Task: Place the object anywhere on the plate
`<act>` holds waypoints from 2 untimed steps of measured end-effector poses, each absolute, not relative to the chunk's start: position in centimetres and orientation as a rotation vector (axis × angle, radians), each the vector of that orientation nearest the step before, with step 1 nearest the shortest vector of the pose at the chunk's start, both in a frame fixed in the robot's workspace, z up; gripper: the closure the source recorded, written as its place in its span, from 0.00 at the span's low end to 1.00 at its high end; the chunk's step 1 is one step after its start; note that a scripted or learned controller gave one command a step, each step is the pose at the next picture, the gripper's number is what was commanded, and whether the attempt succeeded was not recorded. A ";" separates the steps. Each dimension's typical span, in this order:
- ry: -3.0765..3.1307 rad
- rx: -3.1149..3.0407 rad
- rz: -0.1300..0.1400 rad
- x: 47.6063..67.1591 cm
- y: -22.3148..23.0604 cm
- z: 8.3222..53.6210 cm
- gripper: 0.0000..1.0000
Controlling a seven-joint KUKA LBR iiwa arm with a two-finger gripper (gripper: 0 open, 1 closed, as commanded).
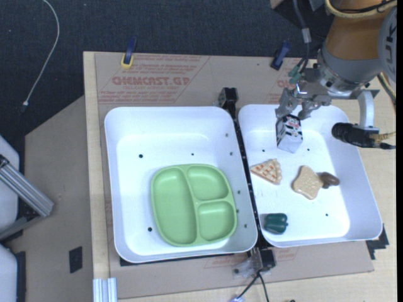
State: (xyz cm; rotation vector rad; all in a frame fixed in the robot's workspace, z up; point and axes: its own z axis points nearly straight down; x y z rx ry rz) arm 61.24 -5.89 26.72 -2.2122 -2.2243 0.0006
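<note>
A green plate (pixel 192 204) with three compartments lies in the left white bin (pixel 126 131). My gripper (pixel 294 116) hangs over the back of the right bin (pixel 352 219). It is shut on the top of a small white carton (pixel 289 137) with dark print. The carton hangs tilted below the fingers, just above the bin floor. The plate is well to the left of the gripper and nearer the front, across the wall between the bins.
In the right bin lie a pizza slice (pixel 267 171), a slice of toast (pixel 307 182) with a brown mushroom (pixel 328 180) beside it, and a green pepper (pixel 275 222) at the front. A black clamp (pixel 227 97) sits at the back between the bins.
</note>
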 end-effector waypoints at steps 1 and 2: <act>-2.224 -2.214 0.001 59.4 -1.8 26.5 1.00; -2.223 -2.213 0.003 56.6 2.5 25.0 1.00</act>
